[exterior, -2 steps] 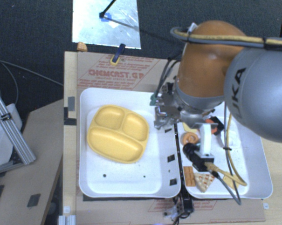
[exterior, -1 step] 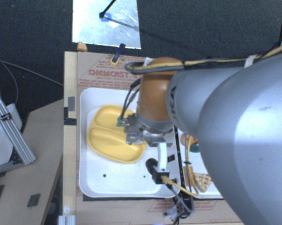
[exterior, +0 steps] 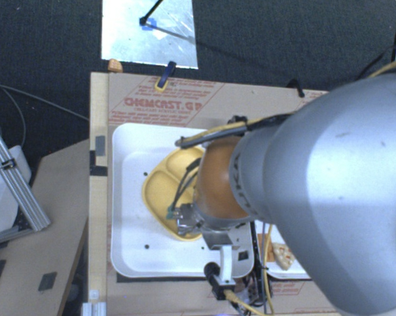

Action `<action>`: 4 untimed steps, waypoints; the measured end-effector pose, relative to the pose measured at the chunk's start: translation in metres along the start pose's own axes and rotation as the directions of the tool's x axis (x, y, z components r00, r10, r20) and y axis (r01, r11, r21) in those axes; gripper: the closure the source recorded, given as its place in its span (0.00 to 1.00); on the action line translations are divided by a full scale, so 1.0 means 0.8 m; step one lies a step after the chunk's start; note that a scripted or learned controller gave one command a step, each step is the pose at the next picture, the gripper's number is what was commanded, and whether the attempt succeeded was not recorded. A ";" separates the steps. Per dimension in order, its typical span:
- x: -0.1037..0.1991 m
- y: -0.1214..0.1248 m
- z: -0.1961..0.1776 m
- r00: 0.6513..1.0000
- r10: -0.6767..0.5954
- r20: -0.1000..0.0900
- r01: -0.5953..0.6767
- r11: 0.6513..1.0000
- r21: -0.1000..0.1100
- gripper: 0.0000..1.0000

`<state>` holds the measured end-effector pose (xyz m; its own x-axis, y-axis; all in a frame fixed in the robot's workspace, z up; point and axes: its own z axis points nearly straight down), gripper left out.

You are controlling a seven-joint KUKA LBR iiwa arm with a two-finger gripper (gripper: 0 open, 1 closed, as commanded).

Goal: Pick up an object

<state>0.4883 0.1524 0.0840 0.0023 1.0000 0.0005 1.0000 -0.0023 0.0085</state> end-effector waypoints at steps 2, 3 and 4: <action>0.101 0.167 -0.350 1.000 -0.012 -0.008 0.012 1.000 -0.014 1.00; 0.065 0.230 -0.251 1.000 -0.001 0.001 0.001 1.000 0.006 1.00; 0.068 0.228 -0.269 1.000 -0.009 0.000 0.009 1.000 0.004 1.00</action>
